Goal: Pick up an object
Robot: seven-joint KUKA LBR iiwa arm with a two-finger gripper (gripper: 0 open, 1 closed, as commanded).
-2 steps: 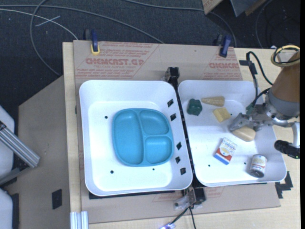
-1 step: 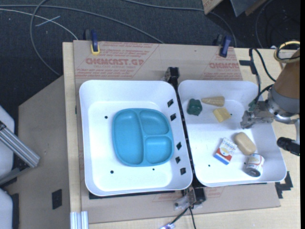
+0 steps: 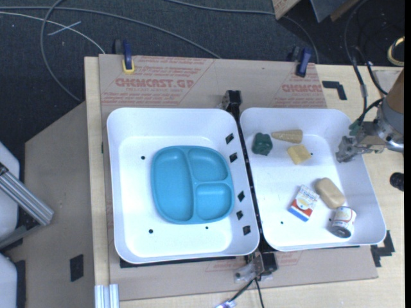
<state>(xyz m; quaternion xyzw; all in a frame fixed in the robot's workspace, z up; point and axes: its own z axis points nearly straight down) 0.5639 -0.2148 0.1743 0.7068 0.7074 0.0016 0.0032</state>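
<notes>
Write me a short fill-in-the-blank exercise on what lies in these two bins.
1. The blue divided tray lies in the ____ bin.
2. The tray has ____ compartments.
3. The dark green object lies in the ____ bin, beside a tan piece.
4. The small can lies near that bin's ____ right corner.

Missing words: left; three; right; front

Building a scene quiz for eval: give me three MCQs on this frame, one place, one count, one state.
1. Where is the blue divided plate?
A. left bin
B. right bin
C. bench outside the bins

2. How many loose objects lie in the right bin?
A. two
B. four
C. six

3. Where is the gripper?
A. over the plate
B. at the right bin's right rim
C. above the clamps

Answers: 1 A, the plate sits mid left bin. 2 C, green piece, two yellowish pieces, tan block, small carton, can. 3 B, it hangs at that rim, nothing seen between its fingers.
</notes>
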